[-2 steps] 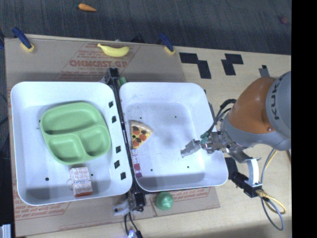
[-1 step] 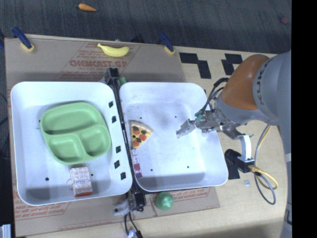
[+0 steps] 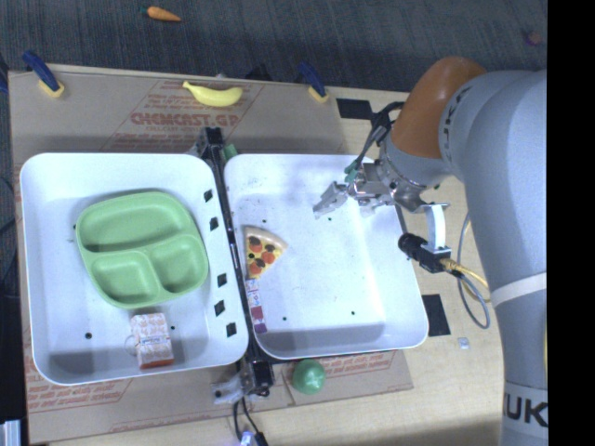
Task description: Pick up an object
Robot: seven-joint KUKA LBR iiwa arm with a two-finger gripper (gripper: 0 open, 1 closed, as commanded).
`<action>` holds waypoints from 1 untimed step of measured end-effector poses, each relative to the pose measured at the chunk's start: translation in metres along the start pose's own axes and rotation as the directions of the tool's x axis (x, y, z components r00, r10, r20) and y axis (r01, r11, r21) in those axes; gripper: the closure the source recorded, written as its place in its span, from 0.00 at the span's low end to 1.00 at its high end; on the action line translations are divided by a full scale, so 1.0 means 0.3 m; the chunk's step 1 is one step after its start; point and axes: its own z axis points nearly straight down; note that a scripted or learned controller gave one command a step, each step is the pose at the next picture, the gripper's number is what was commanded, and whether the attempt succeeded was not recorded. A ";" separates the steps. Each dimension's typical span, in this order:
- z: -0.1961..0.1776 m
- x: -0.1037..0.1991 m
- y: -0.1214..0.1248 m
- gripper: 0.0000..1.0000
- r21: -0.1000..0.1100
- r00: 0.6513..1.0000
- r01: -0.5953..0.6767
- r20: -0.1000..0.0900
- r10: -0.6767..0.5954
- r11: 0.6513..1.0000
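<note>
From above, the claw (image 3: pixel 327 199) hung over the right bin (image 3: pixel 372 328), holding nothing; how wide it stood could not be told. The nearest pick, a pizza slice (image 3: pixel 262 251), lay against the bin's left wall, likely demanding a well-centred descent.

Bright, even light (slightly soft).

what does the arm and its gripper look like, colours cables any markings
The arm is bulky, rounded and light grey, with an orange band above the wrist and a thin pale ring lower on its body. White letters "UK" show near the bottom edge. The gripper is small, metallic silver-grey. Black cables loop by the wrist, and a black connector with a yellowish cable hangs beside it.
</note>
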 end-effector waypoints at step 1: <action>-0.019 0.097 0.122 0.00 0.000 1.000 0.001 -0.001 -0.001 1.000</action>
